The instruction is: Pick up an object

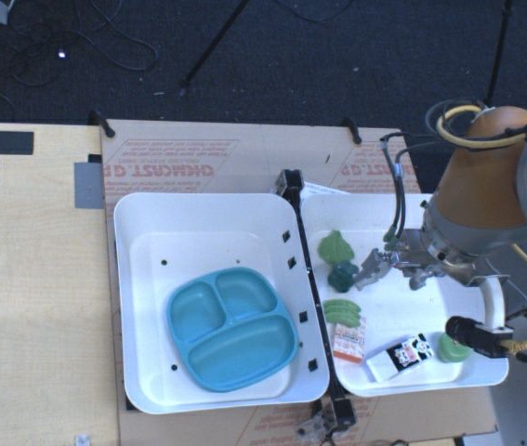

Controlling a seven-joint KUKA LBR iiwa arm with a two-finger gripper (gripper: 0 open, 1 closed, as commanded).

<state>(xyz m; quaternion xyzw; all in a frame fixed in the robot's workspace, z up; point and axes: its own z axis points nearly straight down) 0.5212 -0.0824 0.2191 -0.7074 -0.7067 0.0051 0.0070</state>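
we note the grey arm with its orange band reaching in from the right over the right-hand shallow white bin, the two-finger gripper low inside it. we cannot tell whether it is released or clenched; the tip is small and blurred against the white floor, and nothing is visibly held. the nearest candidates are a dark teal lumpy toy, just beside the gripper tip, and a light green leafy plastic piece touching or nearly touching the teal one on its far side. nearer the front lie a pale green ridged item, a small white and orange packet, a white carton with black markings and a round green cap-like object. the left-hand white bin carries a blue sectioned plastic plate. our judgement: the approach is made, but no pick is confirmed; closing on an object and lifting it clear of the bin remain to be done.
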